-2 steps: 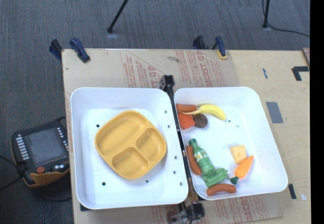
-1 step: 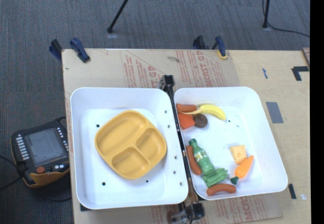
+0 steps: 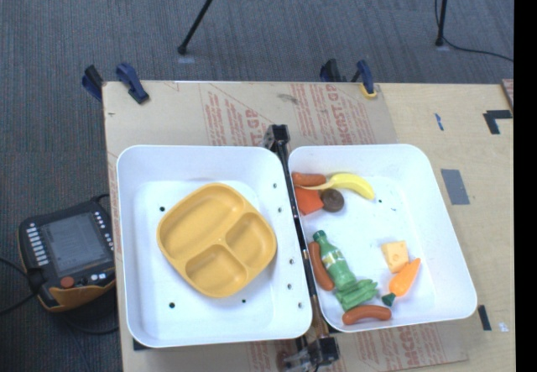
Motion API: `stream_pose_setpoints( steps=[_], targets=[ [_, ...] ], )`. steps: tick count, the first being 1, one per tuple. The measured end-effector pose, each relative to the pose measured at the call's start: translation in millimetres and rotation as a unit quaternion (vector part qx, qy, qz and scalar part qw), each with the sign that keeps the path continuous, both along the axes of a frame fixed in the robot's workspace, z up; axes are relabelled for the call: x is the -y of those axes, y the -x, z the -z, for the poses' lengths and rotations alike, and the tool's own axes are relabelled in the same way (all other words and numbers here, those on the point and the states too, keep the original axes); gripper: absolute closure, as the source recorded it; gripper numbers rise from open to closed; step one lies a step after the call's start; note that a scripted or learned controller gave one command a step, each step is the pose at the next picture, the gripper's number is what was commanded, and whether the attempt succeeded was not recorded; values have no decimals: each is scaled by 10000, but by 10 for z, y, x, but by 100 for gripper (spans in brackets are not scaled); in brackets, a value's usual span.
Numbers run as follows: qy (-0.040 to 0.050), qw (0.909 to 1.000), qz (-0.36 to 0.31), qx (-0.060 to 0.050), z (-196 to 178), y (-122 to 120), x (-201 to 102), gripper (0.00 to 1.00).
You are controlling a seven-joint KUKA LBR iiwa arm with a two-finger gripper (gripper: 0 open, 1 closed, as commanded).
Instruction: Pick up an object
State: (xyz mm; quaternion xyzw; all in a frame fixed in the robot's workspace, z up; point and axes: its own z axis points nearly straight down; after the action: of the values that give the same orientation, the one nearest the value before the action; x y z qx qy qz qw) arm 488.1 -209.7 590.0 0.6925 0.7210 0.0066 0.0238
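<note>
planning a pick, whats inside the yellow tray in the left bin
The yellow tray in the left bin has three compartments, and all three show bare yellow bottoms with no items in them. What lies under the tray is covered by it.

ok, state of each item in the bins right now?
Yellow three-compartment plastic tray: flat in left bin, tilted askew.
Green toy bottle: lying down in right bin.
Yellow toy banana: lying by back wall.
Orange toy carrot: lying beside yellow cheese wedge.
</note>
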Motion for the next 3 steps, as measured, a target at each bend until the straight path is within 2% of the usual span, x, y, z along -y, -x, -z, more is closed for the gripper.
stream_pose_setpoints(
  steps=[3],
  targets=[
    [50, 9999, -99, 105, -309, -62, -24, 100]
  ],
)
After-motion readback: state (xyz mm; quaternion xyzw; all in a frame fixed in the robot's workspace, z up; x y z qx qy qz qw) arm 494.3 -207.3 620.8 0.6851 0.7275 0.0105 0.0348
